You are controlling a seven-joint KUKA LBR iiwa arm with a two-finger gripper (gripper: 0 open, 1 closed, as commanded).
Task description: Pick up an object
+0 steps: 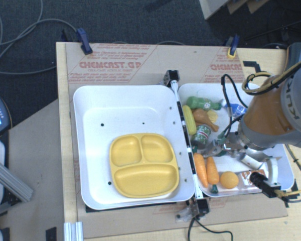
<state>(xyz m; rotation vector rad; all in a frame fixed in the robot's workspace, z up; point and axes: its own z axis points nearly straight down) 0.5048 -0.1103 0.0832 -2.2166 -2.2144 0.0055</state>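
The right bin [286, 164] holds several toy foods. A green vegetable [203, 103] lies at its far end, with a yellow corn cob [189, 119], a brown piece [205, 117] and a small green can [201, 133] below it. Two carrots [200, 168] and an orange ball [229, 179] lie at the near end. My gripper [211, 147] is low in this bin, between the can and the carrots, reaching in from the right. Nothing can be made out in its grasp.
The left bin [90, 109] holds a yellow divided plate [143, 164]. A flat printed packet [251, 177] and a blue item [237, 109] also lie in the right bin. Black cables [231, 84] loop off the arm above the bin's far side.
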